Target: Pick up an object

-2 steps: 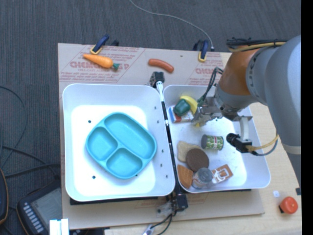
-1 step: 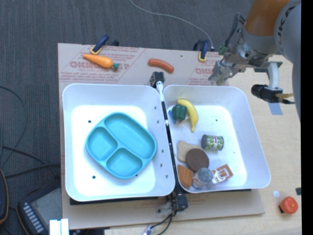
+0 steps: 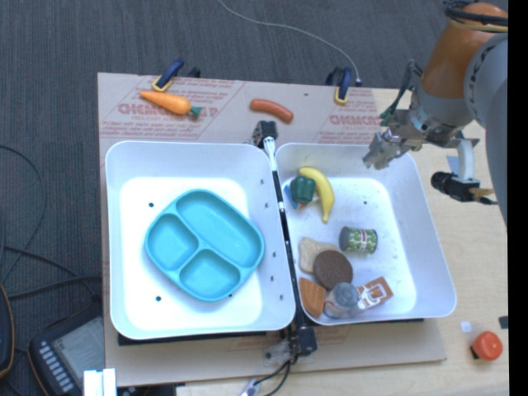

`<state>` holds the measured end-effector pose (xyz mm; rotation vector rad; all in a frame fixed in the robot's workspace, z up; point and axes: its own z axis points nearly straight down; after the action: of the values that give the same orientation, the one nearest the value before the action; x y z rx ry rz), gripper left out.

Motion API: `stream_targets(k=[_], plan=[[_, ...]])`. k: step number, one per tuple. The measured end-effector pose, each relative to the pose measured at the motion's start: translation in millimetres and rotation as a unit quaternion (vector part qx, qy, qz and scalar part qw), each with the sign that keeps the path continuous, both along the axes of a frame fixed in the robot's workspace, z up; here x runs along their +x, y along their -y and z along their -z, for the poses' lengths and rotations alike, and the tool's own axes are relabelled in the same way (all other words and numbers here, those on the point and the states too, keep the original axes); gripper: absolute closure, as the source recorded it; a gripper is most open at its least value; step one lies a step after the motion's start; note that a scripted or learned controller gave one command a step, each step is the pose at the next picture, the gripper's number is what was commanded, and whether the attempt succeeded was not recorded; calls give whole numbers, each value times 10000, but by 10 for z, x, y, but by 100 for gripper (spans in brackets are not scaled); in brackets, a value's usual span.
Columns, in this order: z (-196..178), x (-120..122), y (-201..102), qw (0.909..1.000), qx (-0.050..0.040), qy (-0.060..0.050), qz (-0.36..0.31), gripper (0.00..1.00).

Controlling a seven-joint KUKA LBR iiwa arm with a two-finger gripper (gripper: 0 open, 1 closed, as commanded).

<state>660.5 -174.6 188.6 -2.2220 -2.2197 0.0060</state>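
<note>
My gripper [image 3: 383,157] hung over the right bin's [image 3: 429,213] far edge; its grip I couldn't tell.

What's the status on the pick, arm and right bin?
Gripper above the right bin's far rim, nothing seen between fingers. Banana, green pepper, can all lying in bin. Nothing in the way.

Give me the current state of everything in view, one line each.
gripper: above right bin's far rim, holding nothing visible
banana: lying in right bin
can: on its side
blue tray: flat in left bin
carrot: on board, outside bins
sausage: on board, outside bins
</note>
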Motion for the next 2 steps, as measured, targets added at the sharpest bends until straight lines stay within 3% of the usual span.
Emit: stream_targets(k=[1,2], plan=[[-14,8,-6,10000,-1,12,-6,0],[1012,-814,-158,10000,6,26,-7,0]])
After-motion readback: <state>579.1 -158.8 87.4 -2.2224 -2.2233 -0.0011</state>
